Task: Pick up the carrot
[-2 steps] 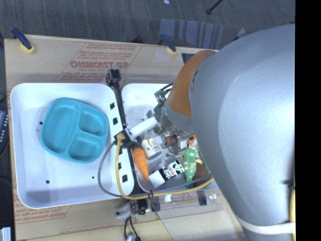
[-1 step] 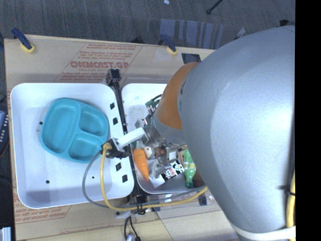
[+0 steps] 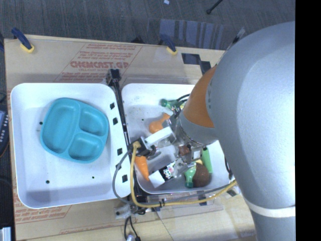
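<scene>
While lying in the right bin [image 3: 150,92], carrot [image 3: 142,167] points toward the near wall

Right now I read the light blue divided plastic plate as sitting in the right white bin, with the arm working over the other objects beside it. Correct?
Not quite. The light blue divided plastic plate sits in the left white bin, as the camera view shows. The arm works over the objects in the right white bin.
</scene>
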Controlling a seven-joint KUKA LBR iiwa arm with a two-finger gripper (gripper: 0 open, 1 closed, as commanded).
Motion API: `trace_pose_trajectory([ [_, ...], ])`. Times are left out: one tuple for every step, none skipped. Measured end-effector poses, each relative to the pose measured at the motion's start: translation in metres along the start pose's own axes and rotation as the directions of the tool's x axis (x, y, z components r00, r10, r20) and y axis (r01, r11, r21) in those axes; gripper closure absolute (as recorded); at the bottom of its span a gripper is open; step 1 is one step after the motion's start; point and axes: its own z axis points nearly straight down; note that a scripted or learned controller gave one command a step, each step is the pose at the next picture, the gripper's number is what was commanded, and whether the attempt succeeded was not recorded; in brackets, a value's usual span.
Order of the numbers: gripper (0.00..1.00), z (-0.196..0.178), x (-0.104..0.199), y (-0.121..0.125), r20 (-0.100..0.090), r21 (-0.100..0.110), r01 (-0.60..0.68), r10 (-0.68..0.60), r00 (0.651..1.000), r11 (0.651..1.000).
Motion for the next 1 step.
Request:
trace_pose_trajectory([
  [0.0,0.0004,0.008,-0.0345,0.002,0.003,0.01,-0.01,1.0,1.0],
])
